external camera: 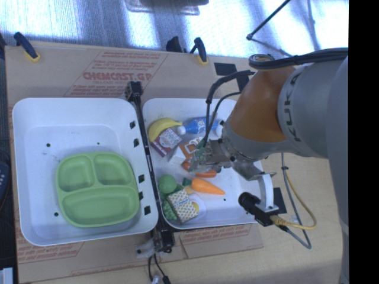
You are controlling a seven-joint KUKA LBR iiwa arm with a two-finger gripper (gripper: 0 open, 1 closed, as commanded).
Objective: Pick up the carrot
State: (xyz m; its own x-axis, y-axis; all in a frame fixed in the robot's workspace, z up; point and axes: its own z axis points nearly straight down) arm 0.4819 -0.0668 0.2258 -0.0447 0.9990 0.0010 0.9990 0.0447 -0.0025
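The grey arm (296, 111) with its orange band reaches in over the counter (106, 70), and its bulk covers much of the right bin (155, 108). The claw (207, 157) hangs low over the middle of that bin, among the clutter. The left bin (23, 158) lies well off to the claw's far side, across the black clips where the two bins meet, and it holds a green divided plate (98, 188).

Around the claw, a yellow banana (161, 126) and a blue-and-white packet (195, 125) lie beyond it toward the bin's back wall. A round green piece (167, 184) and a small patterned box (182, 206) sit on the near side, toward the front rim.

The carrot (207, 186) lies just below the claw on the bin floor, its pointed tip aimed toward the arm's side and its thick end beside the green piece. It looks like a toy: probably light, rigid and smooth, so it may well slip or roll if pinched near the taper. The thick half, taken across its width, looks the safer place to grip.

As for the claw itself, its tip is a tangle of dark metal against orange and red items, and whether it is spread or closed cannot be told. Nothing can be made out held in it; a thin orange-red piece (204, 173) lies right under it.
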